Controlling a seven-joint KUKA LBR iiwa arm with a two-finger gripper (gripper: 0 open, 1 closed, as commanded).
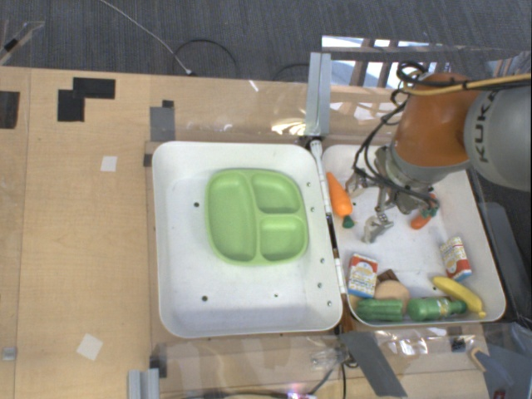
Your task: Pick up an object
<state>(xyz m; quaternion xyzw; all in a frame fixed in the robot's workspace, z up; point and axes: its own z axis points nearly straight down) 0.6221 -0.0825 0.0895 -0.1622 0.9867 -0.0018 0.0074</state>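
My gripper [376,225] hangs over the white floor of the right bin [490,256], under the orange band of the arm [432,127]. Its two metal fingers [371,232] stand slightly apart, open, with nothing between them. An orange carrot [337,196] lies just left of the gripper against the bin's left wall. A small red vegetable [423,219] lies just right of it, partly hidden under the wrist. A small carton [362,274] lies below the gripper.
Along the right bin's front edge lie a brown lump [392,290], a green cucumber [380,309], a green bottle [432,308] and a banana [458,293]. A small can [455,258] is at the right. The left bin [179,289] holds a green divided plate [255,216].
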